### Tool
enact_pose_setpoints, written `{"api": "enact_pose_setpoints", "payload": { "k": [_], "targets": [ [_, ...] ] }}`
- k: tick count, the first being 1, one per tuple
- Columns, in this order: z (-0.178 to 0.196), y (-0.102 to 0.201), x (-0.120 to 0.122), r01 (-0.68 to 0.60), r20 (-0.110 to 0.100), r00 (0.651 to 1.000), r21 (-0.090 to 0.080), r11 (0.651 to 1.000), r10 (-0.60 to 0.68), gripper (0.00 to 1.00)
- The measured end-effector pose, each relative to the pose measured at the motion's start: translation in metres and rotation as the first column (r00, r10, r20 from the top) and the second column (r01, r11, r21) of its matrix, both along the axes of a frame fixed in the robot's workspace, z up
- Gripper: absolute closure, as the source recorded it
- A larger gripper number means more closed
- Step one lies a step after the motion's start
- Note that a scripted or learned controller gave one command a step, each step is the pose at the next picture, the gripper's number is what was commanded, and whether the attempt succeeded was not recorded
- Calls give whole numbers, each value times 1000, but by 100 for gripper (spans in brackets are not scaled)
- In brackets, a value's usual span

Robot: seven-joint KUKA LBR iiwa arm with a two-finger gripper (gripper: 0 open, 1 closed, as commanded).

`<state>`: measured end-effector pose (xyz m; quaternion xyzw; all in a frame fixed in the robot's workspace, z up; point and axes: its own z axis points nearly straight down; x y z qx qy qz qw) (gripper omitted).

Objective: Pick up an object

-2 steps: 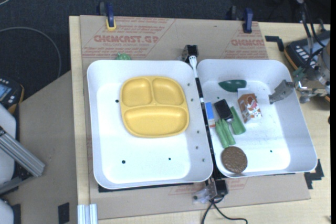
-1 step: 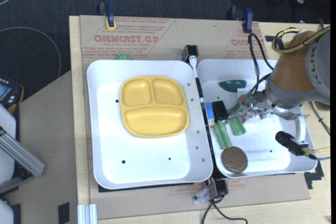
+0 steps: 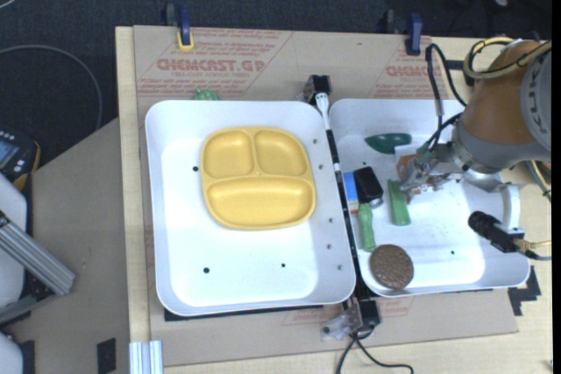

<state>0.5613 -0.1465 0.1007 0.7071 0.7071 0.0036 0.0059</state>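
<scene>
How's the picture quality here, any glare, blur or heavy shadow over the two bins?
Camera view: lighting is even and soft; the left bin looks bright, nearly washed out, with faint shadow under the yellow divided plate. The right bin is readable, but the gripper area is cluttered and slightly soft, so fine detail is hard to tell. The floor is dark, low-detail.

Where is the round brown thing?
The round brown disc lies in the right bin, at its near left corner, just below the green stick.
</scene>
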Motion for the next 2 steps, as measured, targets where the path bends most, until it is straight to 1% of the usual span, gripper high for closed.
{"api": "enact_pose_setpoints", "payload": {
  "k": [1,2],
  "targets": [
    [89,62,-42,-6,-7,1000,5,1000,6,100],
    [176,142,-11,-11,-1,1000,6,1000,11,100]
  ]
}}
